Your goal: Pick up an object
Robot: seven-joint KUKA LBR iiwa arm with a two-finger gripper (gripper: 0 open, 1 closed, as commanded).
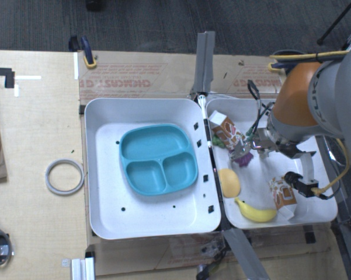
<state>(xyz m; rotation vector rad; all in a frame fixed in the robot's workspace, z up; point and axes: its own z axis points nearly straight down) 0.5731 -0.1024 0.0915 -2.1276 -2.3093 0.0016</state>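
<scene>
In the camera view, the arm [315,95] reaches in from three o'clock and bends down over the right bin [324,214]. Its gripper [249,150] hangs low at the bin's centre-left, with a purple object [243,159] directly beneath the tip. The wrist and cabling crowd this spot, so I cannot tell the state of the tool, nor whether the purple thing is in contact with it or merely lying under it.

The relation that matters is this: the purple object lies at roughly seven o'clock from the gripper tip, just beside it, practically underneath. It looks like the nearest candidate, and it seems small and lumpy with no clear long axis. A printed packet [225,132] sits at ten o'clock from the tip, close by, tilted with its long side running from eleven towards five.

The other things stand farther off. A yellow round fruit [229,182], possibly a lemon, rests at seven o'clock, against the bin's left wall. A banana [256,212] lies at six o'clock near the bottom rim, its long axis running nearly nine to three. A second snack packet [282,193] sits at five o'clock.

The left bin [99,174] holds a blue divided tray [157,159], well apart at nine o'clock. A grey tape ring [65,176] lies on the bench beyond.
</scene>
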